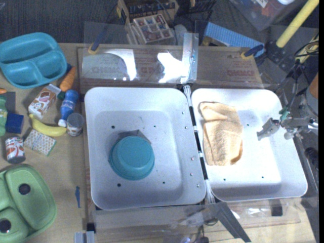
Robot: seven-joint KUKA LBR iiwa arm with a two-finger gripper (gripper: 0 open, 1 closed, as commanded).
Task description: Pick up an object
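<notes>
We see the gripper (268, 129) at the right bin's (263, 178) 3 o'clock edge, holding nothing; whether it is open or closed we cannot tell. The towel (220, 132) lies in that bin's left half, toward 9 o'clock from the gripper and near it, its long axis running 12 to 6. We judge it the closer pick, since the bowl (132, 157) sits well beyond, in the left bin (101, 110).

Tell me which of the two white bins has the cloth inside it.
The right bin, on the arm's side, holds the beige cloth, near its left wall. The left bin holds a teal bowl instead.
</notes>
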